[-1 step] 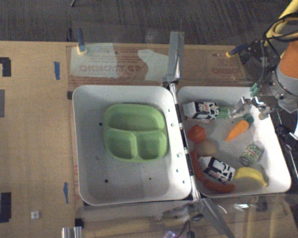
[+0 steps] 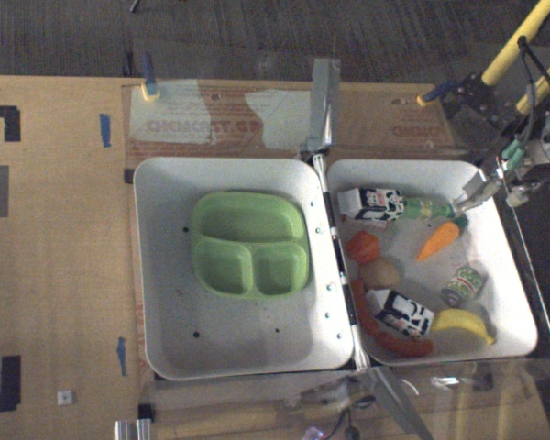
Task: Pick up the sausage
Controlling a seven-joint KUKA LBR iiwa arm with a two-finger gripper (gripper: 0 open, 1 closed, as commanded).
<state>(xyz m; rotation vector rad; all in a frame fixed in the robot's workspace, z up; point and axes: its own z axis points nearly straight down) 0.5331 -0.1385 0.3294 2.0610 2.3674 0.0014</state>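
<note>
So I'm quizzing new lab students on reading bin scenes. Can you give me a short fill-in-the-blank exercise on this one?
1. The green divided tray lies in the ____ bin of the view.
2. The sausage curves along the right bin's near-left corner, its red length partly under a ____-patterned carton.
3. The yellow fruit beside the sausage's end is a ____.
4. The gripper hangs over the right bin's far edge, closest to the ____, an orange vegetable.

Missing words: left; cow; banana; carrot

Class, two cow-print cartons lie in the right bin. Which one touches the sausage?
The lower carton, beside the banana: the sausage curves round its lower-left edge. The upper carton lies at the bin's top.
</note>
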